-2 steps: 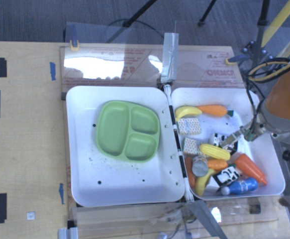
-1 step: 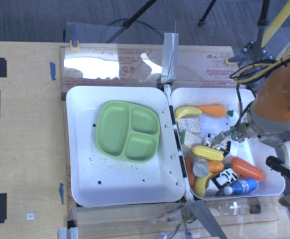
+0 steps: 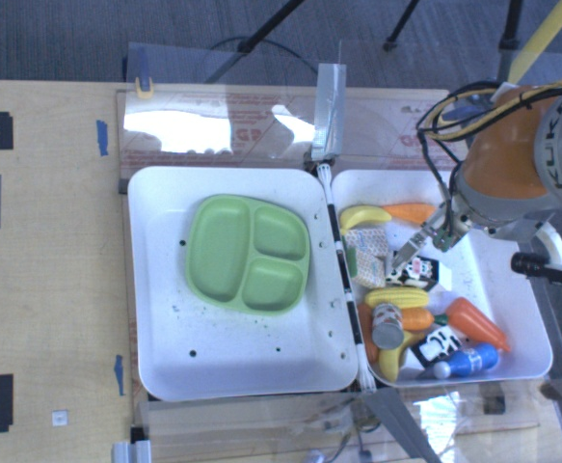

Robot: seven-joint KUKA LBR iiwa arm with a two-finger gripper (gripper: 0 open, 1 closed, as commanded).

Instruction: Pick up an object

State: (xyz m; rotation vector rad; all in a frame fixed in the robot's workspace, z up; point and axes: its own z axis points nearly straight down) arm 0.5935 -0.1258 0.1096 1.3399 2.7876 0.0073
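Note:
The right bin (image 3: 521, 287) holds a heap of toy items. A yellow banana (image 3: 362, 218) and an orange carrot (image 3: 411, 213) lie at its far side. A pale green packet (image 3: 369, 256) sits below the banana, beside a black and white item (image 3: 417, 274). My gripper (image 3: 403, 254) reaches in from the right and hangs low over the heap, its tip between the packet and the black and white item. I see nothing lifted in it. Nearer the front lie a grey can (image 3: 388, 334), a second carrot (image 3: 478, 323) and a blue bottle (image 3: 468, 363).
The left bin (image 3: 155, 336) bears a green divided plate (image 3: 249, 254). A metal divider (image 3: 341, 258) runs between the bins, and a clear panel (image 3: 223, 123) stands behind them. The orange-banded arm (image 3: 512, 162) overhangs the right bin's far right corner.

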